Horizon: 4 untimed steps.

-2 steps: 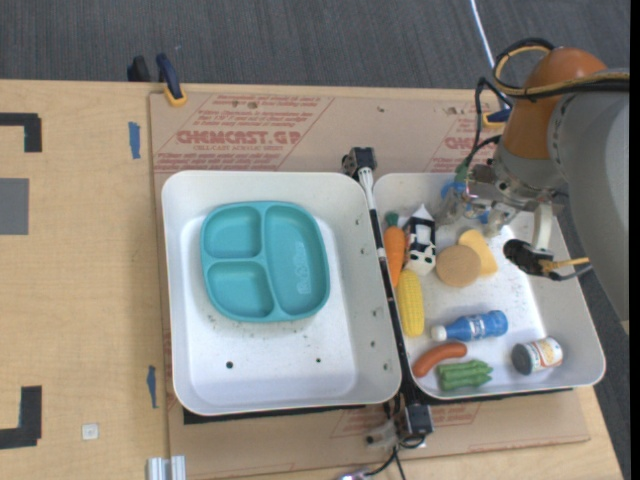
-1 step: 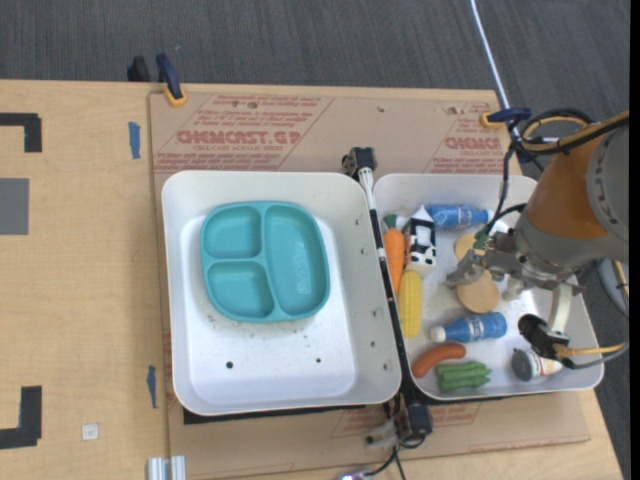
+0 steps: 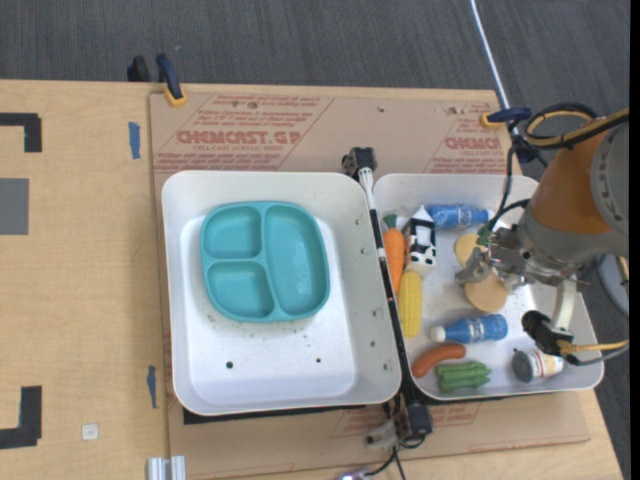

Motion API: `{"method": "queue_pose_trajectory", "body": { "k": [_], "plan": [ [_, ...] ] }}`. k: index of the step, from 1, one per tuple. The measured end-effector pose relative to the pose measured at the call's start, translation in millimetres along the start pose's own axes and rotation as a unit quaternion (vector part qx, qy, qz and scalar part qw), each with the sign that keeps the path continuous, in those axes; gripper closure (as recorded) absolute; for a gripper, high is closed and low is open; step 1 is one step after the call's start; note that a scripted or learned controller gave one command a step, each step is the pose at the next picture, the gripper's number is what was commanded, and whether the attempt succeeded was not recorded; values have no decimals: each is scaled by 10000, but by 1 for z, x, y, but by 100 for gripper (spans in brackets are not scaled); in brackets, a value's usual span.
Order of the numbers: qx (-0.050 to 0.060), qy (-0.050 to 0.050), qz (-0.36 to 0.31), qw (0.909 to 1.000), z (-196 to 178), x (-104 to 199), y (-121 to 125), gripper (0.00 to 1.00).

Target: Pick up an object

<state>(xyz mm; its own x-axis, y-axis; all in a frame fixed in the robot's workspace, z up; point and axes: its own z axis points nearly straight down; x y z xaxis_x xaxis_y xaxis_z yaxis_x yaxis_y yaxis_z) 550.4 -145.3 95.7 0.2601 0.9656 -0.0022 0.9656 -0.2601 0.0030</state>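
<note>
The right bin (image 3: 590, 368) holds several small toys. An orange carrot (image 3: 395, 253), a yellow corn cob (image 3: 410, 303) and a black-and-white cow figure (image 3: 422, 243) lie along its left side. One blue bottle (image 3: 455, 215) lies at the back and another blue bottle (image 3: 477, 329) lies in the middle. A red sausage (image 3: 438, 357) and a green bumpy piece (image 3: 461, 375) sit at the front. My gripper (image 3: 489, 265) hangs low over two tan pieces, a rounded one (image 3: 466, 247) and a flat disc (image 3: 487, 295). Whether it touches them is hidden by the wrist.
The left bin (image 3: 270, 368) holds a teal divided plate (image 3: 266, 261). A small white bottle with a dark cap (image 3: 535, 365) lies at the right bin's front right. A black cable loops from the arm over that corner. Clamps sit on the board behind the bins.
</note>
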Motion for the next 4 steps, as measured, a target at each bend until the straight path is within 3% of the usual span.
{"method": "queue_pose_trajectory", "body": {
  "k": [1,2,3,4],
  "plan": [
    [18,9,1621,9868,-89,68,-28,100],
    [14,6,1615,9869,-99,68,-27,100],
    [19,5,2230,9748,-89,108,4,100],
    [49,-2,3907,9205,-89,88,-43,100]
  ]
}}
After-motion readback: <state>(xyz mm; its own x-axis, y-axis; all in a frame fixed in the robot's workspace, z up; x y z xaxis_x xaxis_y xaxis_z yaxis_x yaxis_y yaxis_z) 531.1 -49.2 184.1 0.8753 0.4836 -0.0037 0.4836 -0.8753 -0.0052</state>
